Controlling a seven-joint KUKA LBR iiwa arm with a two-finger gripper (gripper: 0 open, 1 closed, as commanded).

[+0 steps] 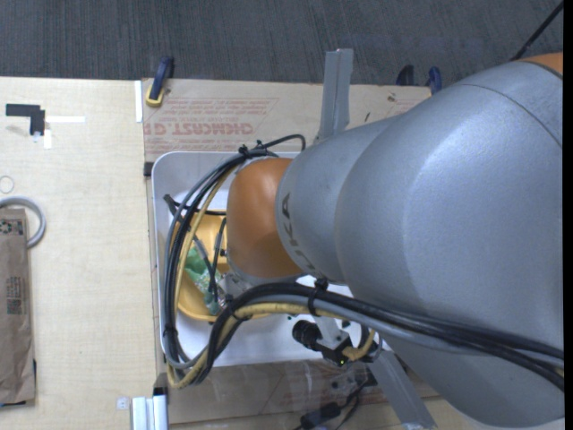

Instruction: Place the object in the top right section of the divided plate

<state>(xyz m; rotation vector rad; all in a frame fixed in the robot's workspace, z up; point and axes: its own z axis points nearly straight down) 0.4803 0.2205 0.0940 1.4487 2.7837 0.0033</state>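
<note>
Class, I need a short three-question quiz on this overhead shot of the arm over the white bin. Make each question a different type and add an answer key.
1. True or false: the grey arm covers much of the white bin from this camera.
2. Multiple choice: what colour is the plate that peeks out beneath the arm's black cables? A) red B) yellow C) blue
3. Short answer: can you judge from this view whether the end effector holds anything?

Key:
1. True.
2. B, yellow, with something green on it.
3. No. The arm's orange band and grey body hide the place where it would work.
</note>
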